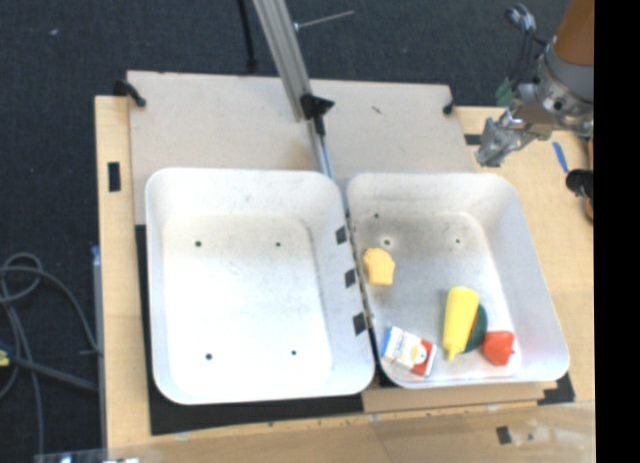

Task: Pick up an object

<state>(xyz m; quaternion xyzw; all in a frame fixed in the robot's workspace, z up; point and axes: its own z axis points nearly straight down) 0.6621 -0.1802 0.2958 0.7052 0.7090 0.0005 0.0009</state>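
The right bin (520,221) holds a small yellow block (378,267) near its left wall. Along its front lie a yellow bottle-shaped toy (459,318) resting over a dark green piece (478,319), a red toy (499,347) and a white-and-red carton (408,351). My gripper (495,146) hangs at the right, above the bench just beyond the right bin's far right corner, well away from all these objects. Nothing shows between its fingers.
The left bin (165,251) sits beside the right one. A slanted aluminium rail (285,41) runs down to the gap between the bins' far edges. Black cables (40,321) lie on the floor at the left. Bare bench board (250,111) lies behind the bins.
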